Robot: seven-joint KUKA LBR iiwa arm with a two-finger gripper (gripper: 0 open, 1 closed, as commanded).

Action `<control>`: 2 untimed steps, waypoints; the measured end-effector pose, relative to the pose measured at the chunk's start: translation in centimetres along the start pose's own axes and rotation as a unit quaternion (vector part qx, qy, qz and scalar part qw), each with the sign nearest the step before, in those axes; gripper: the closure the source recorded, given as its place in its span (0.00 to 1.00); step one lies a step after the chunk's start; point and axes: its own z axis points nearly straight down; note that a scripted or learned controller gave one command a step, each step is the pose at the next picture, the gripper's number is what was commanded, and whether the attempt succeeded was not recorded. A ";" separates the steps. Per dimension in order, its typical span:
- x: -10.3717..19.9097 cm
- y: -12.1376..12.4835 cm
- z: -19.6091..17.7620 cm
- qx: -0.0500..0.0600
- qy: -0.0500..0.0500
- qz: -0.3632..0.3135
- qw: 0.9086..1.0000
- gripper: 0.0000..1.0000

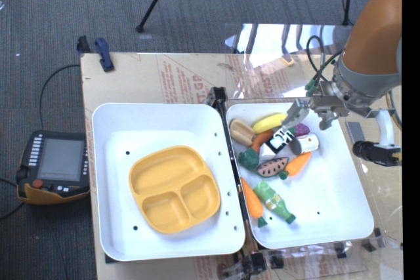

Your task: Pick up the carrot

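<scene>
Step in hand: the approach, by my reading — the gripper (pixel 283 138) is low in the right bin (pixel 341 206) over the heap of toy food, with nothing lifted.
Gripper state: black-and-white fingertips sit down among the items; whether they are spread or closed I cannot tell, and nothing is visibly held between them.
Carrot: one carrot (pixel 252 201) lies near the right bin's left wall, beside the green bottle (pixel 275 202), well clear of the gripper. Two more orange pieces sit by the fingers — one at (pixel 298 163) next to the watermelon slice (pixel 273 167), one at (pixel 262 140) under the banana (pixel 269 122). Which of them counts as the target is unclear.
Next move: probably a close on one orange piece alone; the crowding of neighbours makes a clean pinch hard.
Materials and shapes: smooth, glossy plastic food; the carrot is a tapered cone with a green tip, likely slippery along its length.
Left bin: the left bin (pixel 111 141) holds a matte yellow divided tray (pixel 174 188) with rounded compartments.
</scene>
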 end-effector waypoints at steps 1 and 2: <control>-4.4 -1.0 2.2 0.002 0.000 0.043 0.999 0.00; -8.7 0.7 16.7 0.008 0.002 0.012 1.000 0.00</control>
